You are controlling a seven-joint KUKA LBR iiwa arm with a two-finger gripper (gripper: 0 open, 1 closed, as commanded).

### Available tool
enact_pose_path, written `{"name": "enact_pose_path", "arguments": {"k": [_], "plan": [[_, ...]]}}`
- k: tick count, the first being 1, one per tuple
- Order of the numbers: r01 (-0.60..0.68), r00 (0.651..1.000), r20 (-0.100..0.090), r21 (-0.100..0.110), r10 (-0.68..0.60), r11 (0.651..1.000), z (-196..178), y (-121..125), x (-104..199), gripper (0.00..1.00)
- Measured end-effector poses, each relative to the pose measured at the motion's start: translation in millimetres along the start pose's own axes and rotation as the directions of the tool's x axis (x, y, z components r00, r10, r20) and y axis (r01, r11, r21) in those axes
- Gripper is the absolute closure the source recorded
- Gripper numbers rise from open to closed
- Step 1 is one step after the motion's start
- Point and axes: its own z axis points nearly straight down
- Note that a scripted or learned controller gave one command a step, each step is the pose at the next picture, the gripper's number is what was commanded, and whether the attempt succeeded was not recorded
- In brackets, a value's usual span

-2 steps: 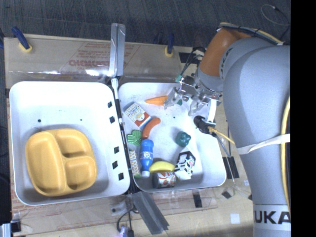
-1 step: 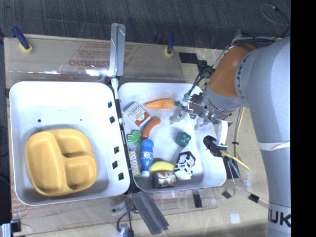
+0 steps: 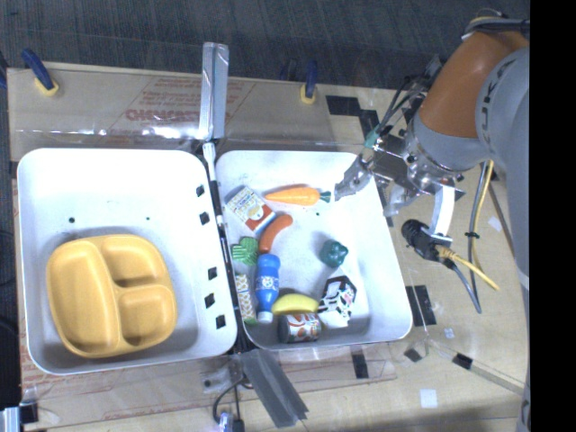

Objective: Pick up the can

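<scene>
The can (image 3: pixel 300 328) is small and dark with a reddish label. It lies on its side at the near edge of the right bin (image 3: pixel 382 268), just below a banana (image 3: pixel 294 303). My gripper (image 3: pixel 347 187) hangs over the far right part of that bin, close to the leafy end of a carrot (image 3: pixel 292 194). It is well away from the can, and nothing shows in it. The grey arm with its orange band (image 3: pixel 459 88) reaches in from the right.
The right bin also holds a red sausage (image 3: pixel 274 230), a small carton (image 3: pixel 246 207), a blue bottle (image 3: pixel 266 284), a teal object (image 3: pixel 334 253), a black-and-white item (image 3: pixel 337 299) and a green piece (image 3: pixel 244 251). A yellow divided tray (image 3: pixel 110 291) sits in the left bin (image 3: pixel 54 174).
</scene>
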Motion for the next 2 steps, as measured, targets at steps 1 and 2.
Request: {"name": "enact_pose_path", "arguments": {"k": [1,2], "plan": [[-0.239,0.971,0.001,0.006,0.239,0.971,72.9,-3.5,-14.0,0.0],[-0.284,0.959,0.001,0.004,0.284,0.959,148.2,-9.2,-23.3,0.0]]}}
